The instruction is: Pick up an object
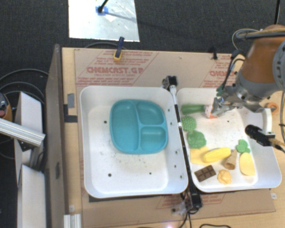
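Objects for picking lie in the right bin (275, 177): one dark green cucumber-like piece (193, 109) near the far wall, two leafy green pieces (188, 124) and (196, 139) beside the divider, one long yellow piece (216, 154), one pale yellow flat piece (195, 156) partly under it, one brown chocolate bar (205, 173), one small golden lump (223, 176), one tan cone-like piece (231, 161), one small green piece (242, 146) and one yellow oval (247, 164). That makes ten that can be counted, all gathered in the near and left parts of that bin. The left bin (92, 175) holds a single teal divided plate (138, 126) with three compartments. The gripper (216, 109) hangs low over the far part of the right bin, just right of the cucumber-like piece, with something small and reddish at its tip; whether its fingers are apart or closed cannot be told, and no object is clearly between them. Red print on the cardboard (133, 63) beneath the bins reads partly "CHEMCAST"; the remaining letters are too blurred to read.
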`<action>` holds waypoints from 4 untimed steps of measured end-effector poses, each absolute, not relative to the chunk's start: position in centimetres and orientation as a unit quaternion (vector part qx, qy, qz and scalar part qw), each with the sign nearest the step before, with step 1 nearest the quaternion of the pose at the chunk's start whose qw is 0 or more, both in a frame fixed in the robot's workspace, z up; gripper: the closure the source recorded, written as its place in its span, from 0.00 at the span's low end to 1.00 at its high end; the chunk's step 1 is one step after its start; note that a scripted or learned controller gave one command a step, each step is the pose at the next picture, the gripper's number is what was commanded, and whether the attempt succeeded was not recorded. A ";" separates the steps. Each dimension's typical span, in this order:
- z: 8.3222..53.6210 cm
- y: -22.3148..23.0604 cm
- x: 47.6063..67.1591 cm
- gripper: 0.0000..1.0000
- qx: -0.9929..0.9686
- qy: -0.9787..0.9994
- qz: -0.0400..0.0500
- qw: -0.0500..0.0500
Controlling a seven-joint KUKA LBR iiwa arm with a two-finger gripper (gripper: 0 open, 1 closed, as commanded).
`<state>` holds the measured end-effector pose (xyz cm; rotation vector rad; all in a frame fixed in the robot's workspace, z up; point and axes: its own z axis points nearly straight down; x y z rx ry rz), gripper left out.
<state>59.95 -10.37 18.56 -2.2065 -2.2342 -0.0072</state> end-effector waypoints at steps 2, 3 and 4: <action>20.2 -17.8 60.3 1.00 -0.707 -0.707 -0.001 -0.002; 20.5 -18.2 56.2 1.00 -0.707 -0.707 0.000 0.000; 18.6 -19.6 57.2 1.00 -0.707 -0.707 0.000 -0.001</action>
